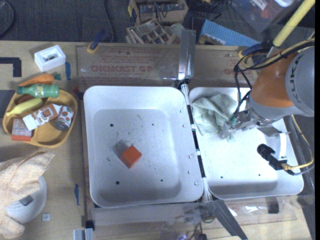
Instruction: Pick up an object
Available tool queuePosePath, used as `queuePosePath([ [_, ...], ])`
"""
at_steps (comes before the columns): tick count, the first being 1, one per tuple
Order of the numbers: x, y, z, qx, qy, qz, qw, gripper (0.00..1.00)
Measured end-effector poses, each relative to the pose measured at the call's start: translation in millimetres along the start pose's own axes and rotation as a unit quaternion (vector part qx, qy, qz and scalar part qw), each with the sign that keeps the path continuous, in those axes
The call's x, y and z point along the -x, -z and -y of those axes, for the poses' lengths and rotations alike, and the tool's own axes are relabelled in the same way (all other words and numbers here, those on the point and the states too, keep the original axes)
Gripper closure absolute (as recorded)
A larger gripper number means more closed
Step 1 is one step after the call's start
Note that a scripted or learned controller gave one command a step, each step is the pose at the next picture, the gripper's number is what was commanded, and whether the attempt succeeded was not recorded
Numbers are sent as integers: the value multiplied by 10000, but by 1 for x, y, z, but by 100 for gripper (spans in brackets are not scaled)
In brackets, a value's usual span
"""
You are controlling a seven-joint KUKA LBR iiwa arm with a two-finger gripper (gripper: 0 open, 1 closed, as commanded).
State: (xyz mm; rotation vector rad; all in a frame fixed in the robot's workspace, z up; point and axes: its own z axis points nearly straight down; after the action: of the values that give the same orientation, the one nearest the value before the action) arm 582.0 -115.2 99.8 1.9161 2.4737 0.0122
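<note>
The claw [234, 125] sits low in the right bin [250, 184], its tips against a crumpled pale green cloth [212, 113]; open or closed, I cannot tell. The orange block [131, 156] lies well to its left, in the left bin [100, 104].

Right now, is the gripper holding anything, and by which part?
It cannot be told. The gripper sits at the right edge of the pale cloth in the right bin, touching it, but no clear grasp shows.

A block [131, 156] lies in the left bin [100, 104]; a cloth [212, 113] lies in the right bin [240, 176], gripper [234, 124] at its edge.
</note>
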Motion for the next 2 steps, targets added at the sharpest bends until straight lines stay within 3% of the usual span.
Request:
queuePosePath([
  [1, 0, 0, 0, 0, 2, 0, 10000, 0],
  [2, -2, 50, -62, -56, -304, -13, 9995, 0],
])
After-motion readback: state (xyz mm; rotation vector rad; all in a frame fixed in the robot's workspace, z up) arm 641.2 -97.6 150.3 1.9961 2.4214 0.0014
